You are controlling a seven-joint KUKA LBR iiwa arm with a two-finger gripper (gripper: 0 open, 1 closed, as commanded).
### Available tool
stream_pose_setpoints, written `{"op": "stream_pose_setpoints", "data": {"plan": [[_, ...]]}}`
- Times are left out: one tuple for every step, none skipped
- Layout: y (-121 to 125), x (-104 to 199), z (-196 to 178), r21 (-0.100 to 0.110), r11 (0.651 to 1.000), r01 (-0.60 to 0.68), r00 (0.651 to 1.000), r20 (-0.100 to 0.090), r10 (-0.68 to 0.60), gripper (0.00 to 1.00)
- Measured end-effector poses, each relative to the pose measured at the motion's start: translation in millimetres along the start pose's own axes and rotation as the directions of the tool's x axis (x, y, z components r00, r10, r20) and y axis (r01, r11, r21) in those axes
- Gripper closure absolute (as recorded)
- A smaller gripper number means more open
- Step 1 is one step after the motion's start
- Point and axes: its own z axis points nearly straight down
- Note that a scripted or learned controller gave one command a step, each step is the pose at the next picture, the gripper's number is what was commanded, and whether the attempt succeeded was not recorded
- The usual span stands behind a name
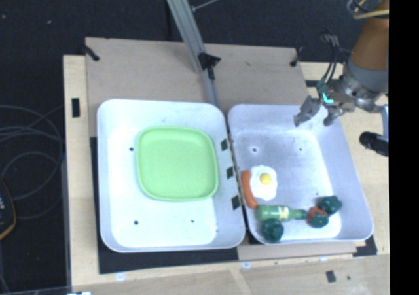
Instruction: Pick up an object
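Observation:
My gripper (319, 115) hangs over the far right corner of the right bin (288, 130), its two fingers spread open with nothing between them. Well below it, near the bin's front, lie a fried egg toy (264, 182), an orange carrot-like piece (247, 189) along the bin's left wall, a green bottle (279, 212), a dark green lump (272, 229), and a red and green piece (318, 217) beside another dark green piece (329, 204).
The left bin (118, 130) holds a light green square plate (177, 163). A grey metal pole (186, 22) slants up from the divide between the bins. The arm's orange band (371, 42) is at the right edge.

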Motion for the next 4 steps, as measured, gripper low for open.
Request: {"op": "stream_pose_setpoints", "data": {"plan": [[0.0,0.0,0.0,0.0,1.0,0.0,1.0,0.0,0.0,0.0],[0.7,3.0,62.1,0.005,1.0,0.0,1.0,0.0,0.0,0.0],[-0.5,2.7,114.5,0.005,1.0,0.0,1.0,0.0,0.0,0.0],[1.2,1.9,100.5,-0.001,1.0,0.001,1.0,0.002,-0.001,1.0]]}}
